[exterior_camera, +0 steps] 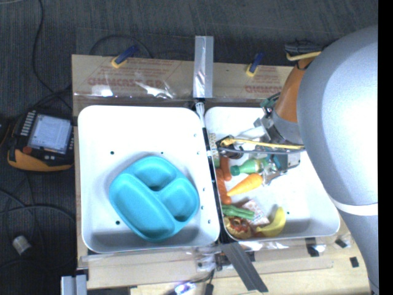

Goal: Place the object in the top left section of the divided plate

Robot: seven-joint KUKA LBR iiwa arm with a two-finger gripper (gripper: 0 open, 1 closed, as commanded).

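A blue divided plate (131,192) lies in the left bin (98,128), with nothing in its three sections. My gripper (274,166) hangs low over the right bin (307,195), right above a pile of toy foods. An orange carrot (248,182) lies just under and left of it, and a green and white piece (247,165) sits beside it. I see nothing held clear of the pile.
The right bin also holds a yellow banana (277,221), green beans (236,212), a reddish piece (237,225) and orange pieces (222,176) along its left wall. The arm's big grey body (347,121) covers the bin's right side. A handheld device (44,137) lies left of the bench.
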